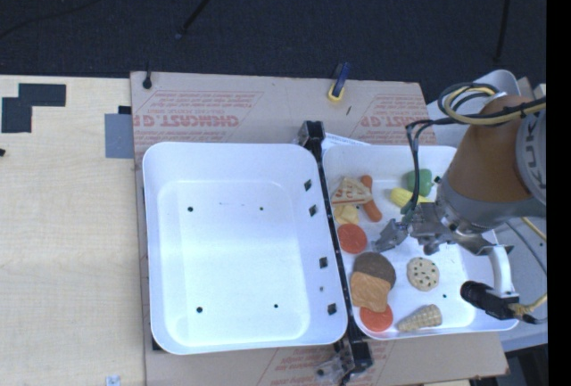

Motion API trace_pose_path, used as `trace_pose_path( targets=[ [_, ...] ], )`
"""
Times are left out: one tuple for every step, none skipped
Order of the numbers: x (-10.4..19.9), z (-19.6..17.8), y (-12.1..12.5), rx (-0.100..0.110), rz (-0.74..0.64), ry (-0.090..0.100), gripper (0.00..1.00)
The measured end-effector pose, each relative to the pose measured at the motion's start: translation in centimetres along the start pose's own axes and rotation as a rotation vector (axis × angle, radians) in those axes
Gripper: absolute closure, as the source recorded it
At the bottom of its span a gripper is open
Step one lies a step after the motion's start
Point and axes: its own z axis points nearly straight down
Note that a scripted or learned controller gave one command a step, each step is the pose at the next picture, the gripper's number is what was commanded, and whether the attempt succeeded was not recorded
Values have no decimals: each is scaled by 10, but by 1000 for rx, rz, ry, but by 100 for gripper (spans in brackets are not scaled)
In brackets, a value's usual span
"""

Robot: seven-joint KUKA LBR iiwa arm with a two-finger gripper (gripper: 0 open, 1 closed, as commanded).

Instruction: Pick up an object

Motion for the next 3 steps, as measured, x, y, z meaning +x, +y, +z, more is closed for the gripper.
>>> trace_pose_path(
  targets=[
    [24, 70, -5, -16, -1, -8, 0],
    [21, 59, -5, -9, 9, -4, 100],
    [97, -38, 2, -24, -9, -5, 100]
  ],
)
